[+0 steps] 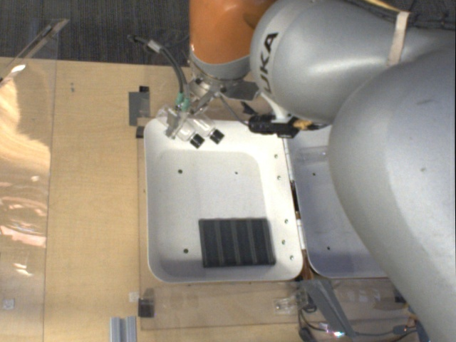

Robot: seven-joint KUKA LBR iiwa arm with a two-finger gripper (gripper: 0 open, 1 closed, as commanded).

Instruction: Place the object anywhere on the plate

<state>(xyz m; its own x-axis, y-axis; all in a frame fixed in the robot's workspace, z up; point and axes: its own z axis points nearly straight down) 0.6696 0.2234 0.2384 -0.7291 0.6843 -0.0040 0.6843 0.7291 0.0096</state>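
plate [236,242], dark, ribbed and roughly square, was the thing to reach, and it lay flat on the floor of the left bin [160,212], toward that bin's near edge. from where i stood, the gripper [202,137] hung over the far left corner of the same bin, its two black-tipped fingers [196,141] parted with a small gap and nothing visible between them; i could not make out any object in its grasp, nor any loose object lying in the bin. the fingers pointed down and slightly toward the near side. the plate lay well apart from the gripper, down the picture and a little to its right, so i judged the coming move would have to travel across most of the bin's floor, toward the camera. the plate's ribs ran along that same far-to-near direction. further out, the orange band [221,20] and the grey arm [335,55] crowded in from the right, covering much of the right bin [320,219] beside it.
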